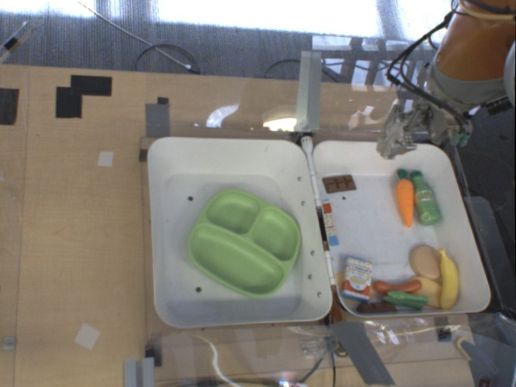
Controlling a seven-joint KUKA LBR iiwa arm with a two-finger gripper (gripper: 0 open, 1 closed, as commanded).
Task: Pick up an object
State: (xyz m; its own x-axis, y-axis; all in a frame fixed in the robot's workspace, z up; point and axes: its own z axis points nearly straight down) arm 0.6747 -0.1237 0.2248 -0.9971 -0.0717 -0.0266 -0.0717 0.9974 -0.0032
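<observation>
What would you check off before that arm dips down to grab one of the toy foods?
1. Gripper above the right bin: ok, at its far rim.
2. Fingers open: cannot tell, blurred.
3. Gripper free of load: cannot tell.
4. Easy target: ok, carrot and green bottle lie nearest, though touching each other.
5. Banana pile in the near corner: not ok, crowded.
6. Green plate out of the way: ok, left bin.

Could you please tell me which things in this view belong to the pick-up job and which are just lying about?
Belonging to the job:
- grey two-finger hand, above the right bin's far rim
- orange toy carrot
- green plastic bottle
- yellow toy banana
- small printed carton

Just lying about:
- green three-compartment plastic plate in the left white bin
</observation>
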